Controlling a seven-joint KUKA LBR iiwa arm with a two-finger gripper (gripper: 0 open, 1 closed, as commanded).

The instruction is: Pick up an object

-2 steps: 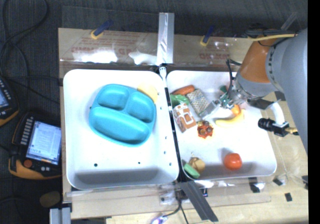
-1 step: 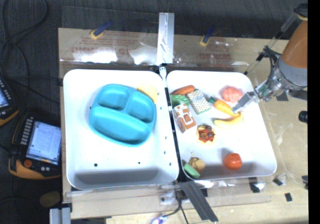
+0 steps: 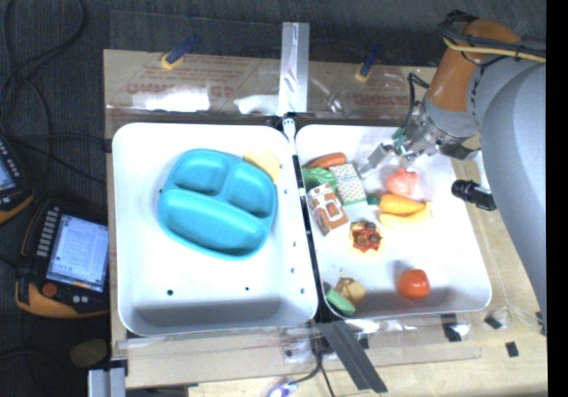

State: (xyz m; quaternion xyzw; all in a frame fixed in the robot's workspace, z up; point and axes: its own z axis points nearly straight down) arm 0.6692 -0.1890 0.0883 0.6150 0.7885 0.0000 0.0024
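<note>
The right bin (image 3: 461, 249) holds several toy foods. A red sausage (image 3: 326, 160), a green piece (image 3: 316, 177) and a checkered packet (image 3: 347, 183) lie by its left wall, with a brown and white carton (image 3: 326, 209) below them. A pink-red fruit (image 3: 402, 181) sits above an orange-yellow piece (image 3: 401, 205). Nearer the front are a red and yellow item (image 3: 365, 236), a red tomato (image 3: 413, 283) and a brown and green item (image 3: 343, 294). My gripper (image 3: 383, 154) hangs over the bin's far side, just up and left of the pink-red fruit, with nothing visibly held.
The left bin (image 3: 142, 297) holds a blue divided plate (image 3: 217, 200) with a yellow piece (image 3: 261, 162) at its far right edge. A raised divider (image 3: 302, 235) separates the bins. The grey arm (image 3: 519, 146) covers the bench's right side. Devices and cables lie at far left.
</note>
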